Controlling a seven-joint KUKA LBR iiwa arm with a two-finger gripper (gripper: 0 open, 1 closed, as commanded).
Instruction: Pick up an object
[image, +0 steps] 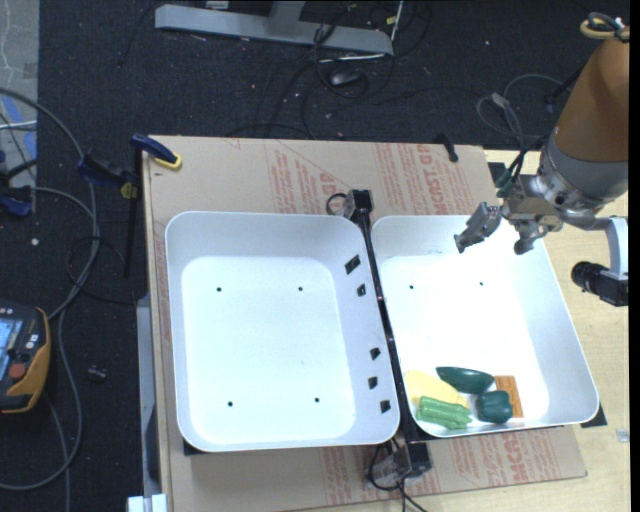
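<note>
The gripper (498, 231) hangs open and holds nothing above the far edge of the right bin (560, 330), its two fingers spread with bare white floor showing between them.

All the pickable objects crowd the right bin's near corner: a ridged green piece (441, 412) closest to the near rim, a teal block (493, 405) beside it, a yellow piece (424, 385) behind, a dark green dome (465, 378) overlapping it, and an orange card (508, 385) tucked against the block. The left bin (260, 320), across the divider from the right bin, holds no objects.

The risk, on this evidence, is the clutter. The pieces touch or overlap, so a descent could land the fingers on two at once, or nudge one aside. They also lie tight to the right bin's near wall, where a finger could strike the rim. The rounded dome looks likely to slip from a pinch.
</note>
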